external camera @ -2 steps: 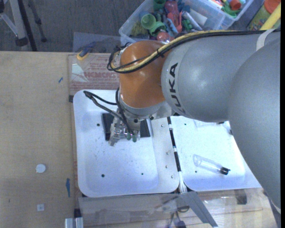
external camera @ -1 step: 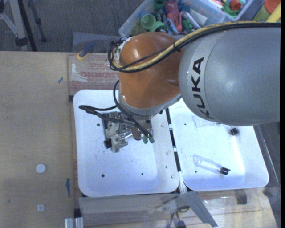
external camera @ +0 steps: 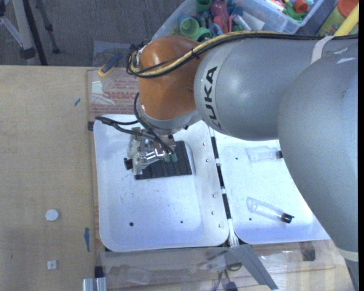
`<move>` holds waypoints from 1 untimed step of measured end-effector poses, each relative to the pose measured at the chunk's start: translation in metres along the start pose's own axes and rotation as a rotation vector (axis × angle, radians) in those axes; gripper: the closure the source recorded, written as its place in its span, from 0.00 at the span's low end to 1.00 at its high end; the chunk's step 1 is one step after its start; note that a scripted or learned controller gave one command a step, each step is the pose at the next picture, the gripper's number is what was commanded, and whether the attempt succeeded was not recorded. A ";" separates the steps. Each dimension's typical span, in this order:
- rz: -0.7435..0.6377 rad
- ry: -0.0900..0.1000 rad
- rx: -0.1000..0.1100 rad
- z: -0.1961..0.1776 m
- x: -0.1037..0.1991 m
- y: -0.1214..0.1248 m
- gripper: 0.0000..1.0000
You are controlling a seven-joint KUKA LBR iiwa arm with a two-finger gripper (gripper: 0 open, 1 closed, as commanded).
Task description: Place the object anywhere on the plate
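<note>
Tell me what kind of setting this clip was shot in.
Most likely a robotics lab bench. A big grey industrial arm reaches over two shallow white bins holding clear tubes, and a storage tub of colourful toys sits behind.

The grey arm (external camera: 244, 91) bears dark capital letters running down its casing beside the orange band (external camera: 168, 79); "UKA" can be read. Far left of it, a sheet (external camera: 111, 94) carries reddish print too blurred to read.
</note>
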State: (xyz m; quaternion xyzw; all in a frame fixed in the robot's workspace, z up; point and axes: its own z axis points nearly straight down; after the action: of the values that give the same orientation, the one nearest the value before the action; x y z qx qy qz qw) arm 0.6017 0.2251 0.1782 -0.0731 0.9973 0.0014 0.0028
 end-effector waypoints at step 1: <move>0.300 0.005 0.003 0.014 0.077 -0.054 1.00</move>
State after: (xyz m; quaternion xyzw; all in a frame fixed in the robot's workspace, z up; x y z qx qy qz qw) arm 0.5331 0.1600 0.1632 0.0766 0.9971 0.0003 0.0000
